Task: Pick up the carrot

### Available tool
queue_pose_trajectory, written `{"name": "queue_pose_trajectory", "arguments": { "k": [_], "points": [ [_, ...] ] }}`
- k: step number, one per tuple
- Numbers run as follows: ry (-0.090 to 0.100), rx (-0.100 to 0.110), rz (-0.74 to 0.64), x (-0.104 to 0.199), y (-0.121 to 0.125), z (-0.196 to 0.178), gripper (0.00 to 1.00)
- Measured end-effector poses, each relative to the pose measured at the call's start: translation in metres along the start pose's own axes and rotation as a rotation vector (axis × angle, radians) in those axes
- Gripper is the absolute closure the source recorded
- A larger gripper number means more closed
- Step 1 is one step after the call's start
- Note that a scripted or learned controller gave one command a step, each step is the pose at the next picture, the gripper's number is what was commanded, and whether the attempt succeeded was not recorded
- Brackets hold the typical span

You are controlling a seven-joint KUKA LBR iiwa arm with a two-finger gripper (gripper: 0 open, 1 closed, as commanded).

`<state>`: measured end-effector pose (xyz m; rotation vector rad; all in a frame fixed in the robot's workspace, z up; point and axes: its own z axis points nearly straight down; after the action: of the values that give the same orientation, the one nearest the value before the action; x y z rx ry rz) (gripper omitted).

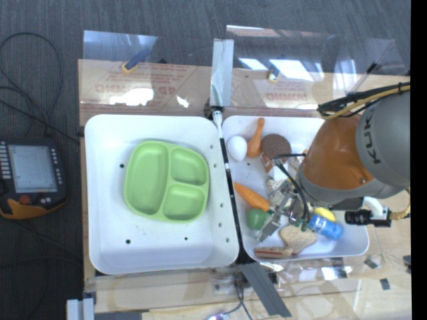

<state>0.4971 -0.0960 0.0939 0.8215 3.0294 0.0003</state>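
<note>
You have two white bins side by side: the left bin [107, 245] holds one green divided plate [167, 181] with three compartments, and the right bin [353, 244] holds the clutter. The one carrot [251, 197] lies in the right bin close to its left wall, slanting from upper left to lower right, with its right end just beside the gripper [277, 217]. That gripper hangs low over the middle of the right bin, and its fingers look spread with nothing caught between them, so read it as released. Just near of the carrot sits one green round fruit [257, 219]. Toward the far side you see one white egg [237, 147], one orange drumstick-shaped piece [256, 139] next to it, and one brown round piece [275, 145] to its right. At the near right, under the arm [347, 159], lie one slice of bread [297, 239], one blue can [325, 227] and one yellow piece [323, 214] touching it. One handheld controller [30, 177] rests on the floor, well apart to the left.
</note>
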Motion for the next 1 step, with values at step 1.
{"name": "queue_pose_trajectory", "arguments": {
  "k": [1],
  "points": [
    [-0.005, -0.002, 0.021, -0.0302, 0.0206, 0.0038, 0.00]
  ]
}}
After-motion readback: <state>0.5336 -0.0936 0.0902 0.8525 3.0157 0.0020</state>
